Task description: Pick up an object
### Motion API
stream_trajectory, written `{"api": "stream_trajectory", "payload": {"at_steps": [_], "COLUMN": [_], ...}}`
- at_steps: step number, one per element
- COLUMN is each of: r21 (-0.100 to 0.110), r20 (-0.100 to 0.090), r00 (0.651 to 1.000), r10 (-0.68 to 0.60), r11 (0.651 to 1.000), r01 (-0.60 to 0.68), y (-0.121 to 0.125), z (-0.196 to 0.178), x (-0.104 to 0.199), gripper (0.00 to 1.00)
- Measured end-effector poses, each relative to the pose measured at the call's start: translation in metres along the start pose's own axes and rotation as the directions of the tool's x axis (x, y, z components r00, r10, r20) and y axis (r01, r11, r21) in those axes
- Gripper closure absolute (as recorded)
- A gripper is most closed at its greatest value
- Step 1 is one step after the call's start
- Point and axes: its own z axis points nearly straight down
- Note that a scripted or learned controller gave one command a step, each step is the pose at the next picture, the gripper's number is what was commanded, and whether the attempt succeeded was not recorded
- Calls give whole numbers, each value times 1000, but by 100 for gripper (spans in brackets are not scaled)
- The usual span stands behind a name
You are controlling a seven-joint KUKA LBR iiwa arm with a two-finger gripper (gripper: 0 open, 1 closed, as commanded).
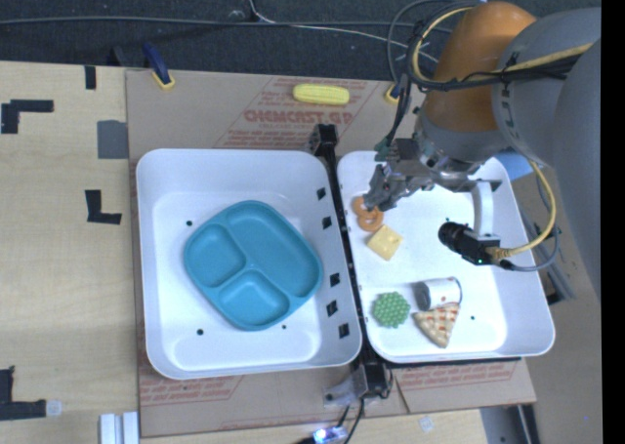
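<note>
In the right bin (508,320), my gripper (378,194) reaches down at the left side, just above a small orange ring-shaped piece (368,217). The gripper's tip meets the ring's upper edge. A yellow cheese block (385,242) lies just below the ring. Further toward the front are a green bumpy ball (392,309), a pizza slice (438,324) and a small white can (437,292) on its side.
The left bin (161,179) holds a blue divided plate (252,263). A yellow corn cob (320,95) lies on the cardboard behind the bins. The arm's grey and orange body covers the right bin's back right. A black fitting (467,240) on a cable hangs over the right bin.
</note>
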Motion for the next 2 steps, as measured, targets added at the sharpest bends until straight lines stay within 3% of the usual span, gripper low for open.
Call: {"api": "stream_trajectory", "payload": {"at_steps": [2], "r21": [1], "r20": [0], "r00": [1000], "r10": [-1], "r11": [1000], "r01": [1], "y": [25], "z": [20], "x": [109], "gripper": [100]}}
